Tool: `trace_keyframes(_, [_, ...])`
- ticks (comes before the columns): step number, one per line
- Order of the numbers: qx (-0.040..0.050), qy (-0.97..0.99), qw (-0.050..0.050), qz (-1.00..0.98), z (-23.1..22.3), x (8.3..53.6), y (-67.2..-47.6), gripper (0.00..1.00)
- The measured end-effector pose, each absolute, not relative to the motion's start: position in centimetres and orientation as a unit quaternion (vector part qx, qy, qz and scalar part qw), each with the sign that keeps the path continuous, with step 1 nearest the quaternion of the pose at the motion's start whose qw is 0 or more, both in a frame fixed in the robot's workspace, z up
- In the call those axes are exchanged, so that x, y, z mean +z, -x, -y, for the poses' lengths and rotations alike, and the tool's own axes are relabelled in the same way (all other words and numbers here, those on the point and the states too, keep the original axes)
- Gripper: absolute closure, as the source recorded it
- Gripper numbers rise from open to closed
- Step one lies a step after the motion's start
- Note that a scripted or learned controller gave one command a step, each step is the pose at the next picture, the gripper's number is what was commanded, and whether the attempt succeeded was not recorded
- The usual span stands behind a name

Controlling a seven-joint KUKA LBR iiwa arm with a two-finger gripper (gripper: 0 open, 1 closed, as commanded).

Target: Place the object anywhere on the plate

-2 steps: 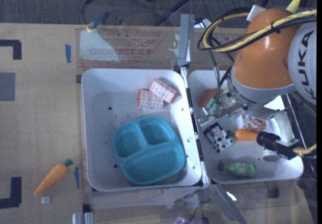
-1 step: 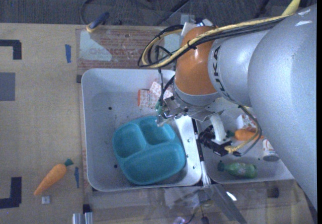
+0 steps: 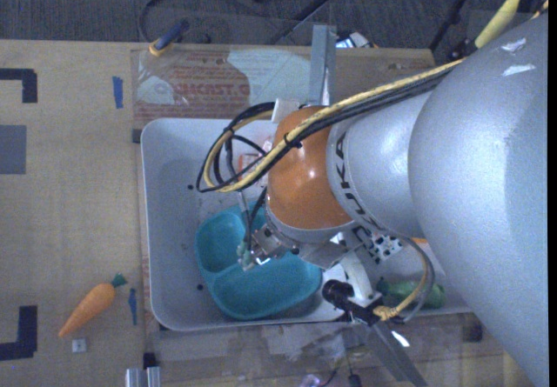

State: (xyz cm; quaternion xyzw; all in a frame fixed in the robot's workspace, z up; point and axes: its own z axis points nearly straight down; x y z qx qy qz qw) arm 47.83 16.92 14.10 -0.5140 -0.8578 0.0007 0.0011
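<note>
Arm: the grey KUKA arm with the orange band [image 3: 300,172] reaches in from the right and hangs low over the shallow white plastic bin [image 3: 165,203], covering much of it.

End effector: the end effector [image 3: 252,256] sits just above the plate, tucked under the wrist. Whether it is apart, together or clamped on anything, I cannot tell; the wrist and cables hide it.

Plate: the teal plastic divided plate [image 3: 252,285] lies in the lower part of the bin, near its front wall. Its left compartment and front rim are in plain sight; the rest is under the arm.

Object: which thing is meant for the plate is not certain. A small orange toy carrot with a green top [image 3: 87,307] lies on the wooden bench [image 3: 70,203], outside the bin to its left, well apart from the plate. A green item [image 3: 413,294] shows at the bin's lower right, partly hidden, also off the plate.

Progress: nothing can be seen resting on the visible parts of the plate. Judging by the pose, the arm is either about to set something down or is reaching there with nothing; the placing cannot be confirmed.

Left to do: a visible object resting on the plate, and the arm drawn clear.
</note>
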Motion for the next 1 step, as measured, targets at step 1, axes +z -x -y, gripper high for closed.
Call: trace_keyframes(1, [-0.0148, 0.518, -0.011, 0.855, -18.0, 11.75, -48.85, 1.0])
